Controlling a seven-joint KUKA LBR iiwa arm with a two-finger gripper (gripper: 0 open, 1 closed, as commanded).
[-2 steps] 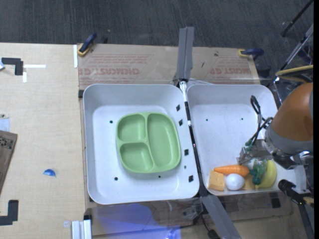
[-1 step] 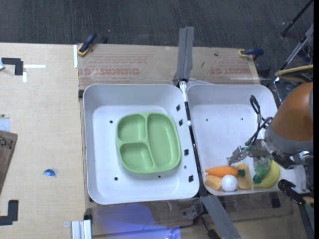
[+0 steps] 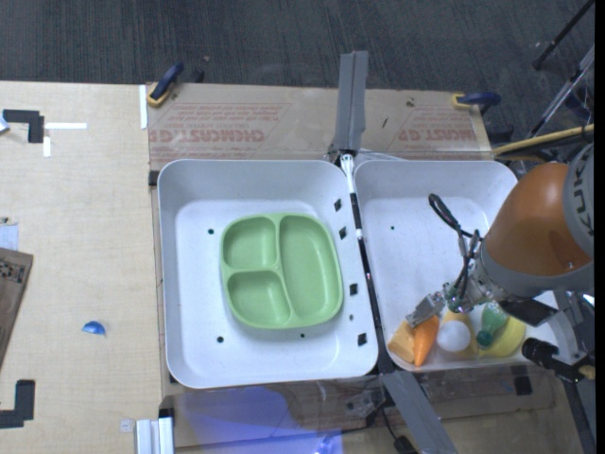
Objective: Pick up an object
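Several small objects are crowding the lower right corner of the right bin [image 3: 397, 197], and that is where we are working. Our hand [image 3: 460, 296] is hanging low over this heap, in the lower right of the frame, with the orange band of the arm [image 3: 534, 220] just above and to the right of it. We are not seeing the finger gap clearly, so we cannot tell whether the hand is wide or narrow, and nothing is showing plainly between its tips.

The orange carrot-like piece [image 3: 423, 339] is lying just below and to the left of the hand, its long axis running steeply from upper right to lower left. A white ball [image 3: 454, 335] is sitting directly below the hand, touching the orange piece, with a green and yellow item [image 3: 499, 331] just to its right. We are judging the white ball the nearest target, straight down. The green divided plate [image 3: 282, 270] is resting in the left bin [image 3: 180, 282], well apart.
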